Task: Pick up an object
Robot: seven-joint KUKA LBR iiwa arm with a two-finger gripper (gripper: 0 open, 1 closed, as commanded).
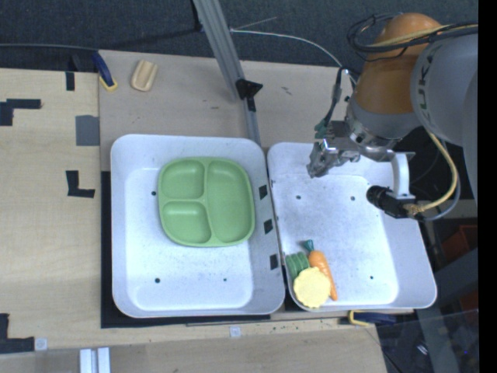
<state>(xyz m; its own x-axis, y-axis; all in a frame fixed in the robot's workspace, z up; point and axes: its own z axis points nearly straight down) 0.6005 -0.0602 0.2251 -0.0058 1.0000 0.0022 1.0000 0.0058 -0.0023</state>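
Observation:
Toy food lies in the near left corner of the right bin [388,231]: a yellow round piece [312,288], an orange carrot [321,268] and a green piece [297,263] bunched together. My gripper [319,164] hangs over the far left part of the same bin, well away from the toys. Nothing shows between its fingers. A green divided plate [206,201] lies in the left bin [132,231].
A grey pole [225,49] slants down to the gap between the bins. A tan clip [144,75] and a blue and yellow tool [104,70] lie on the bench behind the left bin. Black cables [404,200] hang by the wrist.

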